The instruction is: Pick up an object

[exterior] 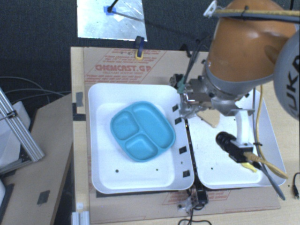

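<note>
Plate (141, 131): smooth blue plastic, three rounded compartments, lying in a white bin (101, 144).
Hand (189, 106): you cannot tell its state.

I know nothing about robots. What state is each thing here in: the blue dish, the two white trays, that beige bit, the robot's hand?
Blue divided plate: right way up, flat in the left bin, nothing in its compartments.
Left bin: holds the blue plate.
Tan piece: in the right bin, partly hidden by the arm.
Right bin: holds the tan piece.
Gripper: above the right bin's far left corner, beside the tan piece; no grasp visible.
</note>
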